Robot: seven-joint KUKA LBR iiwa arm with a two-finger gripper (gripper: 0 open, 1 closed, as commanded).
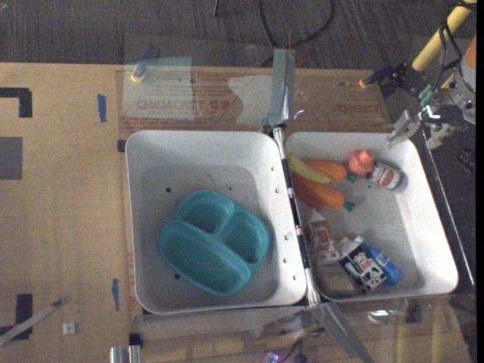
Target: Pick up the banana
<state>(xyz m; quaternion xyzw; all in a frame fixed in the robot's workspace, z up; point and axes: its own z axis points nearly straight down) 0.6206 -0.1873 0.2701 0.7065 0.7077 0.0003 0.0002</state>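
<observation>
The banana (307, 168) is a yellow toy lying at the far left of the right bin (432, 203), close to the wall between the bins. It points from upper left to lower right and touches an orange carrot (327, 170). My gripper (418, 125) hangs above the right bin's far right corner, well right of the banana. It is open, with nothing between its metal fingers (400, 129).
A second carrot (321, 194) lies just below the banana. A small bottle with a pink cap (375, 170) lies beside the carrots. A milk carton (367, 265) and a small box (324, 242) sit near the front. The left bin (151, 165) holds a teal divided plate (214, 240).
</observation>
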